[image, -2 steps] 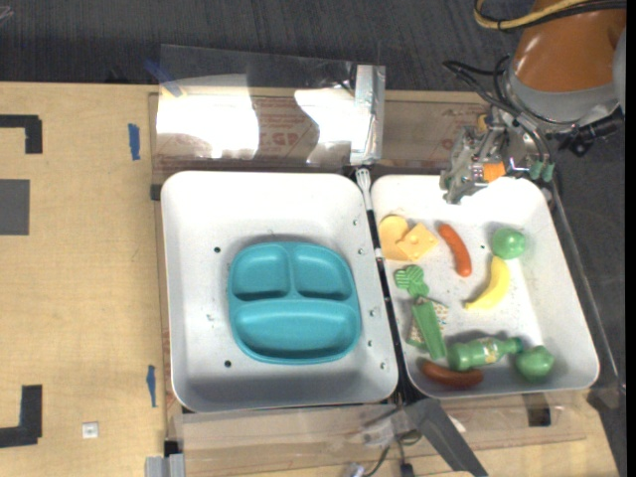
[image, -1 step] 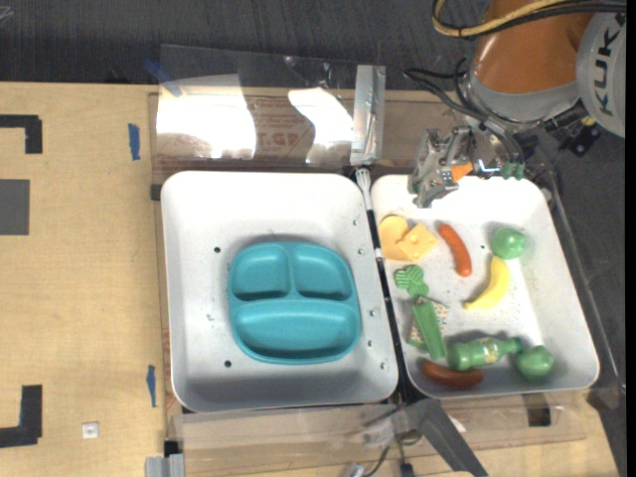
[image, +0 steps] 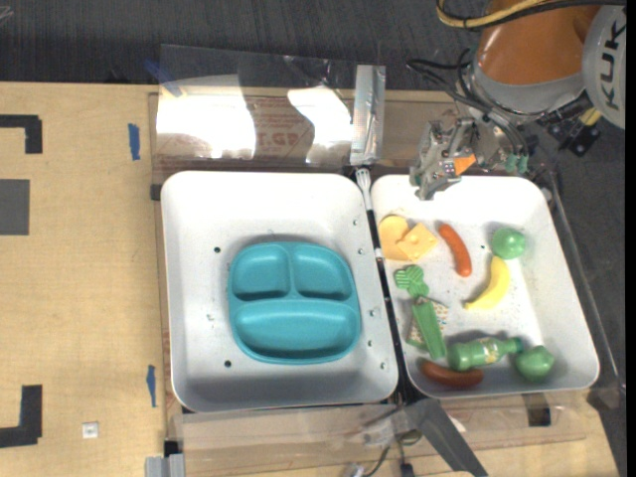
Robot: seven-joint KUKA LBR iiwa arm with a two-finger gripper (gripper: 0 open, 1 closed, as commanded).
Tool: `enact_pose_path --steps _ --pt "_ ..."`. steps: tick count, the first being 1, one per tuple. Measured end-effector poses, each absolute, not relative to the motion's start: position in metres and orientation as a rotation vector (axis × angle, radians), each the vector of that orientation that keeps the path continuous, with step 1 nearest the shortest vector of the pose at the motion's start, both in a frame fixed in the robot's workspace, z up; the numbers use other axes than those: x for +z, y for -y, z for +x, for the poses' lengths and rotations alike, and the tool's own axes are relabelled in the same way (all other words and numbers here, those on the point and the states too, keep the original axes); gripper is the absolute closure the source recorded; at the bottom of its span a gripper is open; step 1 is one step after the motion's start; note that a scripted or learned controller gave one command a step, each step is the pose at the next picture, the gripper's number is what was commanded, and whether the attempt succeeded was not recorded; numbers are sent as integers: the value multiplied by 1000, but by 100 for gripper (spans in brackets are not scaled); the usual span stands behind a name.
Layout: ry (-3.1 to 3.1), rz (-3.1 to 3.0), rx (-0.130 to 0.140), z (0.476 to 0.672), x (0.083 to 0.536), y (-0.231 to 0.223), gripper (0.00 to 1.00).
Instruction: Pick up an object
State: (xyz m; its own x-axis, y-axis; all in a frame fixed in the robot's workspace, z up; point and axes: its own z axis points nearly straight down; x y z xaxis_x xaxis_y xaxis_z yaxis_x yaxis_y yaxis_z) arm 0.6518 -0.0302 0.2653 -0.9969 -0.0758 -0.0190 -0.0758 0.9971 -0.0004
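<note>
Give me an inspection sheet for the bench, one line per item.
Surface: two white bins side by side, left bin, right bin, on a wooden bench.
Job's things: in the right bin, banana, red sausage, cheese wedge, green apple, green bottle.
Clutter: teal divided plate in the left bin.
Grippers: gripper above the right bin's far edge, nothing seen between its fingers.
Cables: yellow and black cables around the arm.
Surroundings: blue tape marks and black markings on the bench.
</note>
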Motion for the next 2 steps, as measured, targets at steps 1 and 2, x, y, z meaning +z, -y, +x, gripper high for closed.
enact_pose_path --steps 1,2 --pt "-3121 -273 0 668 263 21 100" --pt "-3091 -499 -1 668 279 18 100"
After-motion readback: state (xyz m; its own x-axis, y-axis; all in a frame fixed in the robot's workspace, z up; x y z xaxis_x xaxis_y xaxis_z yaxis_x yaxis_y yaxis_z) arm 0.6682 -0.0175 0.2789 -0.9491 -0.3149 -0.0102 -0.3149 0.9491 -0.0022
